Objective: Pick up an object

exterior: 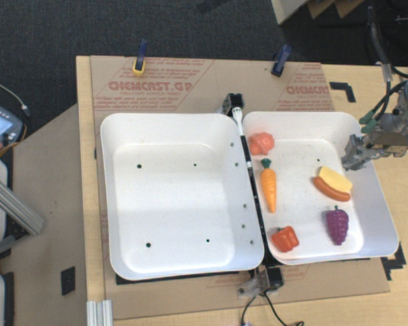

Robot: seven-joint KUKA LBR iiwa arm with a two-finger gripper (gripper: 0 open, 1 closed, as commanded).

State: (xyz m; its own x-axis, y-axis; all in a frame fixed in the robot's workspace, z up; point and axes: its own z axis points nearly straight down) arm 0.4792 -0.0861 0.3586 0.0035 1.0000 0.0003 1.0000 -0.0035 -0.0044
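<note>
Five toy foods in the right bin (367,240): a pink lump (262,142) at the far left corner, an orange carrot (268,189) with a green top lying lengthwise just below it, a red pepper (284,238) near the front left, a purple bunch of grapes (337,225) near the front right, and a yellow-and-orange wedge (334,183), like a slice of cake or cheese, toward the right side. Nearest to the gripper (354,156): the wedge, just below and slightly left of it, close but apart. Grapes farther forward of the wedge; carrot and pink lump well to the left, beside the wall shared with the left bin (112,182). Gripper hanging over the right edge of the right bin, on a grey wrist with cables reaching in from the right. Nothing visible between the fingers; how far apart they stand, impossible to tell from this angle. Both bins resting on a brown cardboard sheet (190,80) clamped at its far edge by two blue clamps (141,56). No item crowding the wedge.
</note>
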